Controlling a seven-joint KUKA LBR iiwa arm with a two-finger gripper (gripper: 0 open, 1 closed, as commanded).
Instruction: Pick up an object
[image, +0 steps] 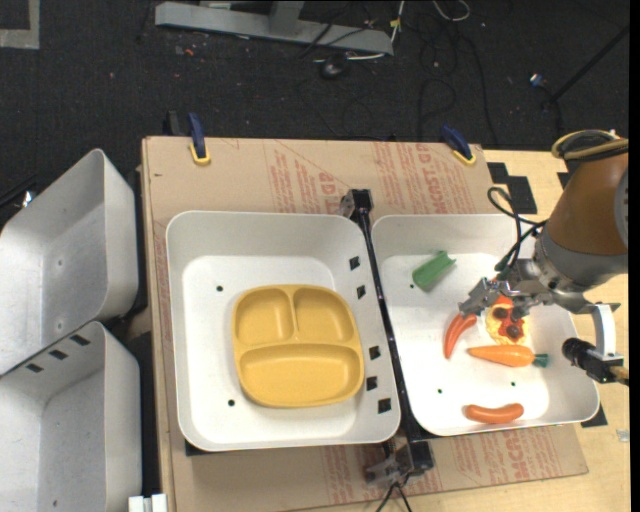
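Note:
The right bin (425, 375) holds several toy foods. A green block (433, 270) lies near its back left. A red-orange pepper (457, 334) lies in the middle, with an orange carrot (503, 354) to its right. A reddish sausage (493, 411) lies near the front wall. My gripper (505, 300) hangs low over the bin's right half, just above a small yellow-white item with dark spots (499, 324). That item sits between the pepper and the carrot and is partly hidden by the gripper. Nothing visibly hangs from the gripper.
The left bin (200, 300) holds a yellow divided plate (297, 345). A black divider (375, 290) runs between the bins. Grey trays (60, 250) stand off the bench at the left. The arm's orange band (592, 205) rises over the right bin's far right edge.

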